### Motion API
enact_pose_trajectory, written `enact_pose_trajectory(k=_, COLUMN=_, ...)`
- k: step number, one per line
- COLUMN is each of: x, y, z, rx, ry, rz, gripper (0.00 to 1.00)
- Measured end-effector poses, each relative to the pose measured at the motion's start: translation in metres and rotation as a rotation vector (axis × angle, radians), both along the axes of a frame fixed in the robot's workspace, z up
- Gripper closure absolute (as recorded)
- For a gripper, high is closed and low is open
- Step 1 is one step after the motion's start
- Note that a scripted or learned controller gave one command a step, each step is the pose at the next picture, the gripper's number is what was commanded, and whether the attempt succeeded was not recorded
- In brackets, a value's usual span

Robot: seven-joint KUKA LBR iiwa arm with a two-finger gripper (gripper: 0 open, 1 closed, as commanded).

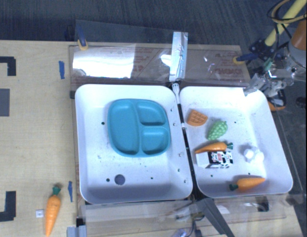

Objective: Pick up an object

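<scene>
three carrots (211,147); one tray (139,127)

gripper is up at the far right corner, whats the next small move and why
Probably swing the gripper in over the right bin toward the toys. It sits at the bin's far corner, with the nearest toys, the green one and the waffle, lying apart.

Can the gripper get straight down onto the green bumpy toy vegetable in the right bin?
Probably yes. The green bumpy toy vegetable lies uncovered in the right white bin, apart from the orange waffle piece and toy carrot. The gripper sits above the bin's far right corner.
</scene>
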State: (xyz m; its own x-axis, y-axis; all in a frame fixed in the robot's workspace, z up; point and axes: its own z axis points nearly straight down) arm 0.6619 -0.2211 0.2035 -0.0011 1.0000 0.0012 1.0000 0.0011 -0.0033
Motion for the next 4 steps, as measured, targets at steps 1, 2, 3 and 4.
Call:
enact_pose_trajectory(k=1, x=-0.055, y=0.051, z=-0.095, rx=0.001, ry=0.004, rz=-0.012, gripper=0.0)
enact_pose_trajectory(k=2, x=-0.06, y=0.031, z=-0.079, rx=-0.002, ry=-0.003, rz=-0.072, gripper=0.0)
enact_pose_trajectory(k=3, x=-0.109, y=0.108, z=-0.116, rx=-0.001, ry=-0.005, rz=0.077, gripper=0.0)
enact_pose_trajectory(k=4, x=-0.109, y=0.108, z=-0.116, rx=-0.001, ry=-0.005, rz=0.077, gripper=0.0)
